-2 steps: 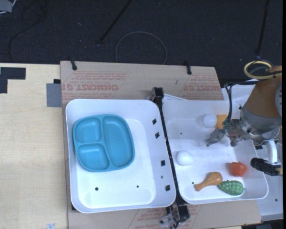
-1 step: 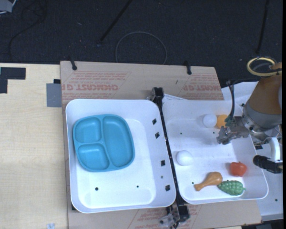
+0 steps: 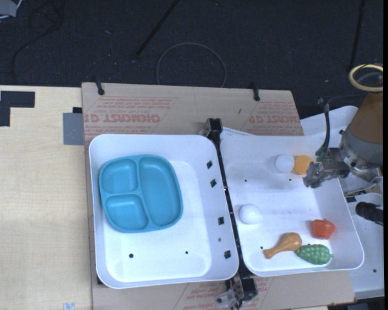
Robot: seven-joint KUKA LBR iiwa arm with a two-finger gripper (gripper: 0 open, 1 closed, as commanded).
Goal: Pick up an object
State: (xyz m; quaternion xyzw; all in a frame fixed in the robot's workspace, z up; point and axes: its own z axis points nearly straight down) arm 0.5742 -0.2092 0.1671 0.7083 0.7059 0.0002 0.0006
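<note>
The gripper [image 3: 312,175] is hanging over the right bin [image 3: 271,263], its far right side; its state cannot be told. The orange ball [image 3: 301,165] is lying just beside it, touching a white ball [image 3: 284,163].

The cardboard sheet [image 3: 181,112] under the bins bears red print, upside down and mirrored, repeated on its left and right parts; it seems to read "CHEMCREST".
</note>
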